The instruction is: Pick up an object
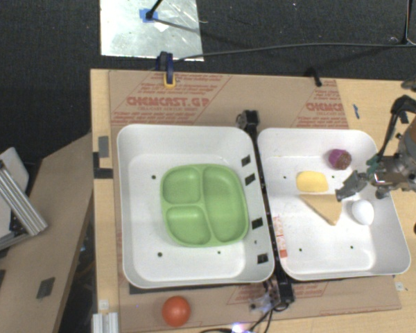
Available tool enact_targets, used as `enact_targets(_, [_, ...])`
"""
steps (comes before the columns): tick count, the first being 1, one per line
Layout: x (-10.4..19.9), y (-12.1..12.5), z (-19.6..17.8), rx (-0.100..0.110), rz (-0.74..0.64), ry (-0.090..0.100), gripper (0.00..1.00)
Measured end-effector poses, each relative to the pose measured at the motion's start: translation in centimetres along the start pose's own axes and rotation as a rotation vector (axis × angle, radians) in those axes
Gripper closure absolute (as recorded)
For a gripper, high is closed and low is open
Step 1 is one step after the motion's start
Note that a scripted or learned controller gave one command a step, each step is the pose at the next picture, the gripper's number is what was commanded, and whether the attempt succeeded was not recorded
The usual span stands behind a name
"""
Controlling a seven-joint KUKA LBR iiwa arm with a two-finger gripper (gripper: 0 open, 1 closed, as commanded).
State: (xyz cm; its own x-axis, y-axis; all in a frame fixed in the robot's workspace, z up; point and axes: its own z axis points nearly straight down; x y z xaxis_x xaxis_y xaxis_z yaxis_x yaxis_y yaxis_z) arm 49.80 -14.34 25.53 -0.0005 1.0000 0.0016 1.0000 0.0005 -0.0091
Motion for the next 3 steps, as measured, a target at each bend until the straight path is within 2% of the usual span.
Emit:
enact_targets(1, [0.0,0.2,-0.5,-0.011,-0.003,-0.002,0.0])
enact_targets(3, [0.2,0.5,11.8,-0.006,-0.001,0.0,0.0])
